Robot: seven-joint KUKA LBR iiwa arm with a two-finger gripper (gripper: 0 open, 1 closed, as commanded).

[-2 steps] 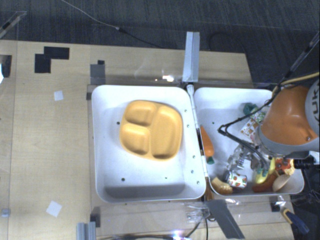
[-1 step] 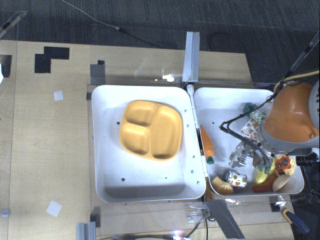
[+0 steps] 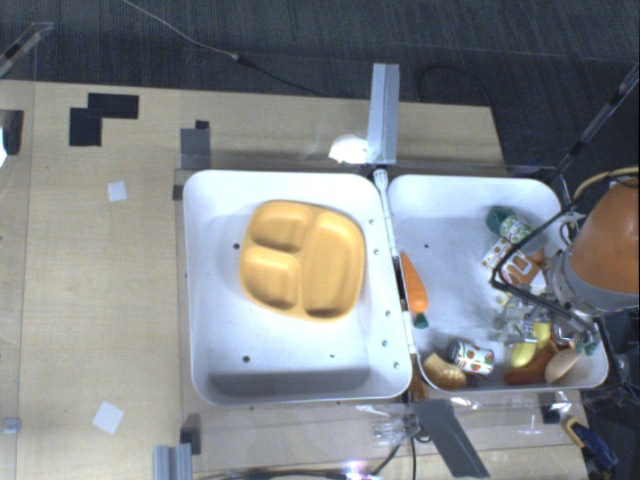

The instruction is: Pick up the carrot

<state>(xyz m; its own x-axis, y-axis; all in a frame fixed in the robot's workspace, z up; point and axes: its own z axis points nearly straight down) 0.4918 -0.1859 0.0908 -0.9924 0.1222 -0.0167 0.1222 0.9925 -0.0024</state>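
Where pale wood bench [image 3: 90, 298] meets dark carpet [image 3: 300, 13], two white bins [image 3: 200, 298], pincer [image 3: 535, 313] state unclear

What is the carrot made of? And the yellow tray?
The carrot looks like toy plastic: smooth, even orange with a small green tip. The tray seems to be moulded plastic too: matte yellow, rounded compartments, soft sheen. Neither can be confirmed by sight.

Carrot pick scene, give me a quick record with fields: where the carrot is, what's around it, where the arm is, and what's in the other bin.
carrot: against right bin's left wall, green end toward the near side
nearby: small toys along the near and right sides
arm: over the right bin's right edge, apart from carrot
left bin: holds yellow divided tray
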